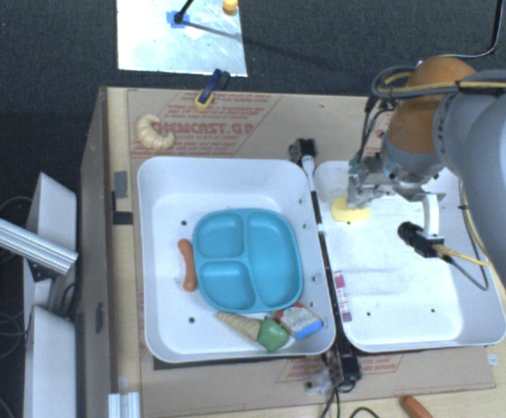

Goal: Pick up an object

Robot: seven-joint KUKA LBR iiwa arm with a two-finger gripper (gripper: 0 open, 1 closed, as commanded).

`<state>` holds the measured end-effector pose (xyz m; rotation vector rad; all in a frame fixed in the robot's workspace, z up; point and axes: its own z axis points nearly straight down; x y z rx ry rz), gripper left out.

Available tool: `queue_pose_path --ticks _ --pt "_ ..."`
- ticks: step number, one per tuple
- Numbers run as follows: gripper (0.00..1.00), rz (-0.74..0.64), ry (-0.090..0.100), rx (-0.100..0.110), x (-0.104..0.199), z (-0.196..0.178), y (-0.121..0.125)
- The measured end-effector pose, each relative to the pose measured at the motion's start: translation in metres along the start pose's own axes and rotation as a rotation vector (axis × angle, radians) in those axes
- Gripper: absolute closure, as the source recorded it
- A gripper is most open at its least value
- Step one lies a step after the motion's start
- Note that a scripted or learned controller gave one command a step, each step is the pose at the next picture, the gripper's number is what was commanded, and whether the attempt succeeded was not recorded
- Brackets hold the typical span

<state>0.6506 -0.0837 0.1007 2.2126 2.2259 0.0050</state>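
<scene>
One yellow object (350, 211) lies in the right bin (462, 325), touching or just under the claw (360, 193). The grasp step is judged underway; whether the claw is apart or together cannot be told. A firm closure is called for next.

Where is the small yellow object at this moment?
The yellow object lies in the right bin, near its upper-left corner, just below the gripper and beside the divider between the two bins.
</scene>
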Motion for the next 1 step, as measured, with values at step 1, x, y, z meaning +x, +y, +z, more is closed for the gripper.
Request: queue_pose_path --ticks 1 --pt "1.0 0.005 -0.001 0.003 -0.0249 -0.0263 -0.0345"
